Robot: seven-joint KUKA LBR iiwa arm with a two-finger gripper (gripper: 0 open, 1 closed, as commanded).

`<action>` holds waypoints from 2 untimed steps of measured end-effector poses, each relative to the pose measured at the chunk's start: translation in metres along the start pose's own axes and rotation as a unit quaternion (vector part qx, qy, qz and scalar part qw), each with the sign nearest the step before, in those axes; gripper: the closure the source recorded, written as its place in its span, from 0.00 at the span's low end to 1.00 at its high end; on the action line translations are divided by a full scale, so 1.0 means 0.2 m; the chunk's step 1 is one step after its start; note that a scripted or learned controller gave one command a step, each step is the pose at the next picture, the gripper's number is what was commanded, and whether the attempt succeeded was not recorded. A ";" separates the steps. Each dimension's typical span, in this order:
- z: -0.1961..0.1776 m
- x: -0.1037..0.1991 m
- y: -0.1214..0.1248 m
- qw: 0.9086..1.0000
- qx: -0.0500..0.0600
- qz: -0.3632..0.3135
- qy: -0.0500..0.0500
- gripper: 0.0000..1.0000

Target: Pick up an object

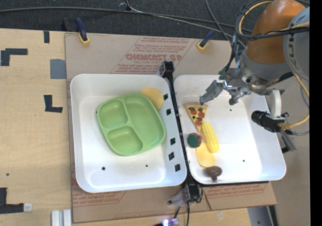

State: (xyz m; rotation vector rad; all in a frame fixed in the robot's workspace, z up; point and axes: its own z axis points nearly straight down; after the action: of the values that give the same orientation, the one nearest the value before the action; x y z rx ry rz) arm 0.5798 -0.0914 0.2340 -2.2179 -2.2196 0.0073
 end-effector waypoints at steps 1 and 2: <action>0.26 -0.04 0.02 1.000 0.000 0.000 0.000 0.00; 0.58 -0.06 0.02 1.000 0.001 0.000 0.000 0.00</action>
State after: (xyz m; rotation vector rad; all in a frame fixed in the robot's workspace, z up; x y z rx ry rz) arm 0.5841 -0.1027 0.1179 -2.2167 -2.2181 0.0095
